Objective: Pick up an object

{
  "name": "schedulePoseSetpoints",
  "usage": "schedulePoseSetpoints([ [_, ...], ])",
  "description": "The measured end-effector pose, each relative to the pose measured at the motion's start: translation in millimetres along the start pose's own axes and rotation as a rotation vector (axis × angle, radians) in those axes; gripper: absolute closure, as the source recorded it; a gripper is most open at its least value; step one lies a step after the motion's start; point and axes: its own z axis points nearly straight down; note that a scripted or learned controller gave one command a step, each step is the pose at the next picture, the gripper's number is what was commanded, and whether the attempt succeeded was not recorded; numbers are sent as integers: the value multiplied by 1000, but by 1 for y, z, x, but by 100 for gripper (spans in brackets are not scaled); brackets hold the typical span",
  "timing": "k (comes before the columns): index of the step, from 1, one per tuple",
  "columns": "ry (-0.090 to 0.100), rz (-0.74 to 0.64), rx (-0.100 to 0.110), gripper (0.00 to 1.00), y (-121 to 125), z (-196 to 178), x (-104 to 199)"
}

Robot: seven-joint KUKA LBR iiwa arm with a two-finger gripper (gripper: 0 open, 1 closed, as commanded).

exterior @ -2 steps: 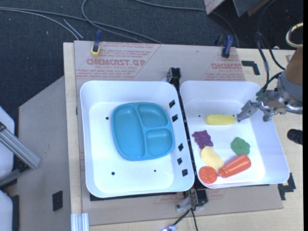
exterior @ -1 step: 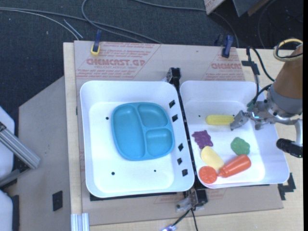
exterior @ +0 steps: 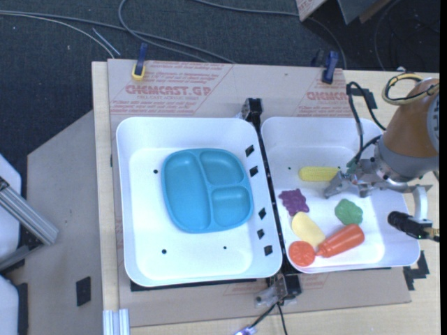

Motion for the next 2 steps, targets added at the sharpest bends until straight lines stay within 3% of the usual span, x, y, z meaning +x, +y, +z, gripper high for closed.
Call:
schedulePoseSetpoints([
  [1, -2, 0, -6, 100, 2, -14, 0],
  [2, -4, 1, -10, 100, -6, -65, -5],
])
